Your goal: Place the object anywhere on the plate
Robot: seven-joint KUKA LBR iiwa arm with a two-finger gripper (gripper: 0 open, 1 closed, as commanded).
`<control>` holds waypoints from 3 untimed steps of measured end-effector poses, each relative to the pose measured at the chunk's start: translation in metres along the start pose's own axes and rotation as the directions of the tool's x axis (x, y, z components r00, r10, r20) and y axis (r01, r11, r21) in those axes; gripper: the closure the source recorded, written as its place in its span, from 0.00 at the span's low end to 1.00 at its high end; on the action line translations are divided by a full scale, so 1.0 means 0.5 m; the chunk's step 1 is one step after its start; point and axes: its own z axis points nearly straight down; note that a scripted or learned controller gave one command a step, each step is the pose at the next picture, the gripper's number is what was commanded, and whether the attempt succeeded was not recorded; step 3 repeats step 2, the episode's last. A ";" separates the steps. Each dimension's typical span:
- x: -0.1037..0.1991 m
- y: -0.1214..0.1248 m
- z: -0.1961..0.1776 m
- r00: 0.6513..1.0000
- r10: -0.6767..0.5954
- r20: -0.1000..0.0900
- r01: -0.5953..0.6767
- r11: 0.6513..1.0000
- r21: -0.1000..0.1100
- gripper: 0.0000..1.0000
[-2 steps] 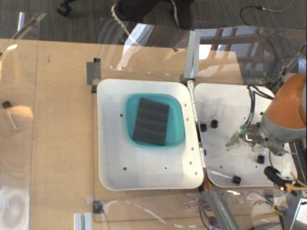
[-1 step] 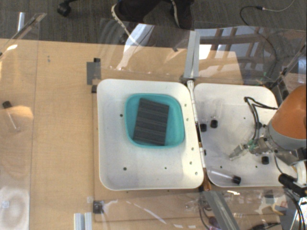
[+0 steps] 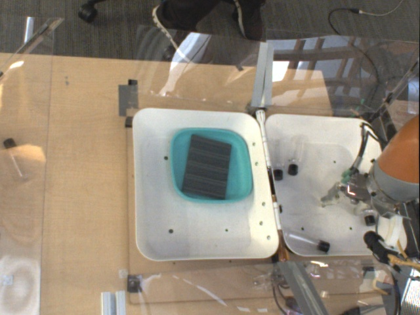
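A teal plate [image 3: 244, 176] with rounded corners lies in the left white bin [image 3: 197, 241]. A dark grey ribbed rectangular block [image 3: 207, 167] rests flat on the plate, roughly at its centre and slightly tilted. My gripper [image 3: 340, 194] hangs over the right white bin [image 3: 315, 143], near that bin's right side and well apart from the plate and the block. The orange band of the arm [image 3: 400, 159] is above the wrist at the right edge. I see nothing between the gripper's tips.
Small black pieces [image 3: 292, 169] lie in the right bin near the divider, and another [image 3: 323, 246] near its front wall. Cables [image 3: 364, 143] trail along the arm. Clear plastic shields [image 3: 262, 77] stand behind the bins on the wooden bench [image 3: 65, 176].
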 end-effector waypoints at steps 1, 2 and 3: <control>-0.002 -0.017 0.001 0.933 -0.361 0.013 0.361 0.933 0.015 0.00; -0.025 -0.005 -0.249 0.855 -0.519 0.013 0.519 0.855 0.014 0.00; -0.025 -0.005 -0.249 0.855 -0.519 0.013 0.519 0.855 0.014 0.00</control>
